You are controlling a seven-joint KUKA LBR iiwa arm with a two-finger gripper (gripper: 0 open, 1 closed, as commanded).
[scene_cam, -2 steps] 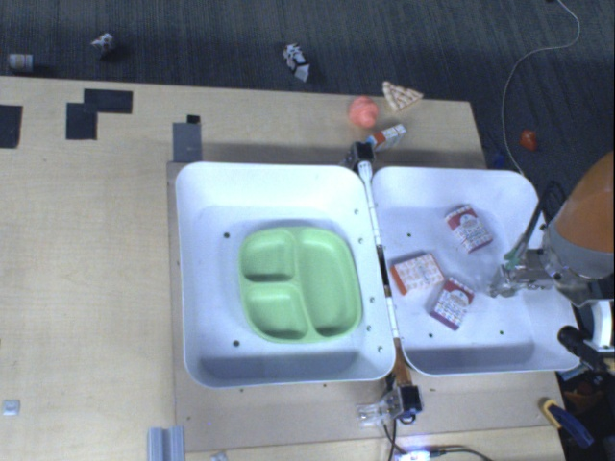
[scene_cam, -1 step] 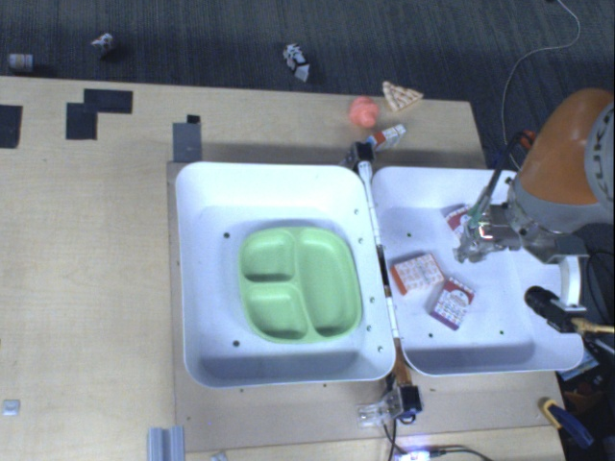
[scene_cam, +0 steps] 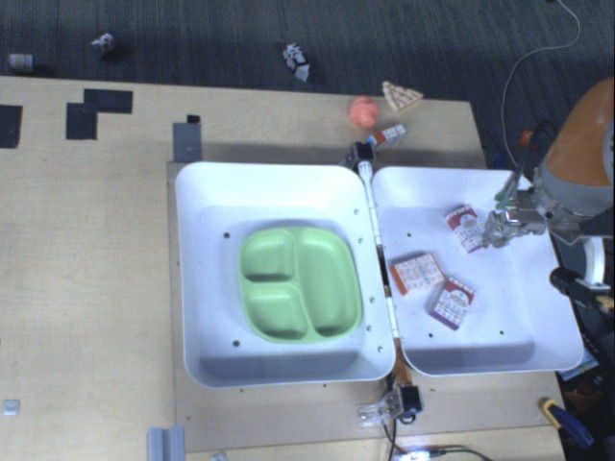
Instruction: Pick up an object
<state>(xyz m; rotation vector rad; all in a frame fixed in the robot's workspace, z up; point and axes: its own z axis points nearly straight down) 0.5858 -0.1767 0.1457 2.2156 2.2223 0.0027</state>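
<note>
Three small red-and-white packets lie in the right bin (scene_cam: pixel 538 339). One packet (scene_cam: pixel 464 229) is near the bin's back, a second packet (scene_cam: pixel 417 274) lies by the left wall, and a third packet (scene_cam: pixel 451 303) sits just in front of that one. My gripper (scene_cam: pixel 502 229) hangs low over the right bin, immediately right of the back packet and close to its edge. I see nothing lifted off the bin floor.
The left bin (scene_cam: pixel 207 257) holds a green divided plate (scene_cam: pixel 298 281). Behind the bins on the bench lie a pink ball (scene_cam: pixel 363 111), a pizza-slice toy (scene_cam: pixel 402 95) and a small tube (scene_cam: pixel 386 137). The arm's orange band (scene_cam: pixel 586 142) is at the right edge.
</note>
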